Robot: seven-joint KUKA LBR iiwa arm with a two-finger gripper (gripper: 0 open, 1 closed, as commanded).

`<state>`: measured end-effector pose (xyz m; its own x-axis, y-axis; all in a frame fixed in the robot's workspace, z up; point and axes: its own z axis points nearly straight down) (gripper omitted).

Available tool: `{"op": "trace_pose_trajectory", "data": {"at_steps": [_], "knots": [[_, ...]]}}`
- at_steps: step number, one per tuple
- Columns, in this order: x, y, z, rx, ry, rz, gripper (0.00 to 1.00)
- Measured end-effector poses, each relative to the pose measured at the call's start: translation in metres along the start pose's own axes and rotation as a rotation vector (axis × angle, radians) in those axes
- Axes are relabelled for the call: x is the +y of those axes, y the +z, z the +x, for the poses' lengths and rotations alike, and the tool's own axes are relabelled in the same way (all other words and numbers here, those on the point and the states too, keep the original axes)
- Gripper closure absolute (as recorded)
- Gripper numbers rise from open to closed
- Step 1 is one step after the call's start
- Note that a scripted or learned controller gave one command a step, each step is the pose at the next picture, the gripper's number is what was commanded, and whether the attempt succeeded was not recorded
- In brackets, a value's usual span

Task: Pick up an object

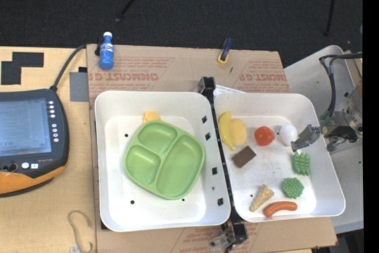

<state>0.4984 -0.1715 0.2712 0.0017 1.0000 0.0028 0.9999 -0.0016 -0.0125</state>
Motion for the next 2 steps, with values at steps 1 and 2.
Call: {"op": "trace_pose_trajectory", "data": {"at_steps": [1, 2], "knots": [[0.002, -0.005, 0.000, -0.003, -0.002, -0.011, 0.00], [-0.002, 0.058, 0.000, 0.000, -0.003, -0.004, 0.00]]}}
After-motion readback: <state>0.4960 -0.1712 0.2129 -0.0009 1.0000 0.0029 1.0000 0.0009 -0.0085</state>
